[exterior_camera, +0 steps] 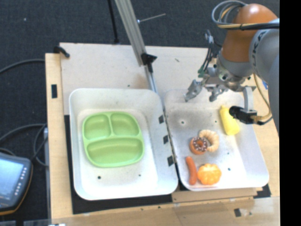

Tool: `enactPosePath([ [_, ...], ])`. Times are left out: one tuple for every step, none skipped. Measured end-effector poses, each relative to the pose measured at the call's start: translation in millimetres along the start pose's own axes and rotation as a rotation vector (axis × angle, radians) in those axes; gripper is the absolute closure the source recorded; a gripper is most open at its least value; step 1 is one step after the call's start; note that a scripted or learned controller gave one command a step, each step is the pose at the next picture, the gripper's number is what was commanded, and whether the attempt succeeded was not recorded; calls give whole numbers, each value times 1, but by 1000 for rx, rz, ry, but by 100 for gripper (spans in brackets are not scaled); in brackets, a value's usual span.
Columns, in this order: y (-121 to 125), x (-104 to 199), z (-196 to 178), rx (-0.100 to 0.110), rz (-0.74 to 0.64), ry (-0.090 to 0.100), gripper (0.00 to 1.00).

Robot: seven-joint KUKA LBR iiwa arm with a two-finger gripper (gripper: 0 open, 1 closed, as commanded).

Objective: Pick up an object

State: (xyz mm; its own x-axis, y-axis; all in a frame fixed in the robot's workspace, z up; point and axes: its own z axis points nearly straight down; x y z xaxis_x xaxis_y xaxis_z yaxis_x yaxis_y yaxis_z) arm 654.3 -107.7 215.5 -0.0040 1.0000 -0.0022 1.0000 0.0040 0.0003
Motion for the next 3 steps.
enactPosePath([
  [-71,0,-14,1,7,1,0],
  [-105,43,15,3,0,4,0],
  [-163,27,-22,-1,6,1,0],
])
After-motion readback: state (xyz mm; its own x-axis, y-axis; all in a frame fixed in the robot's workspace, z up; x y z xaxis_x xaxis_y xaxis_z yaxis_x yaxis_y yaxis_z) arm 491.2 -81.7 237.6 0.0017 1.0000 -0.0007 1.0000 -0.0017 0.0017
